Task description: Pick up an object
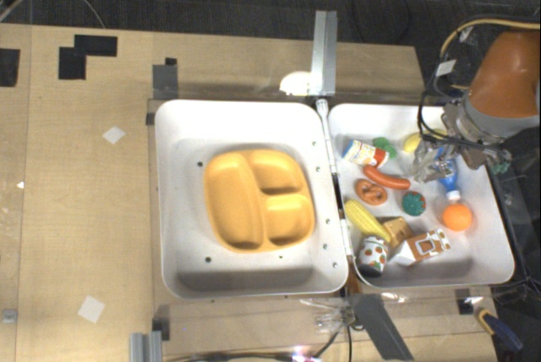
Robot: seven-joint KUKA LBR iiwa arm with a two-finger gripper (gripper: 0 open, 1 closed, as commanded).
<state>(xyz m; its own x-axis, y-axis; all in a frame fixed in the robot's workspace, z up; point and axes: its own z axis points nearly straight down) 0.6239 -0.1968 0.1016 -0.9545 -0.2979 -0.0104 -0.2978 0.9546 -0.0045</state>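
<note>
Arm (499,90) above right bin (486,263) of toys

No readable text anywhere. Small bottle (364,152) in right bin (499,255), beside the sausage (386,178), carries a label, print too small to read.

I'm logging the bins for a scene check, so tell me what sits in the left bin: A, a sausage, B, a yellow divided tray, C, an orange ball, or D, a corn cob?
B: the yellow divided tray lies alone in the left bin, while the orange ball, corn cob and sausage all lie in the right bin.
</note>
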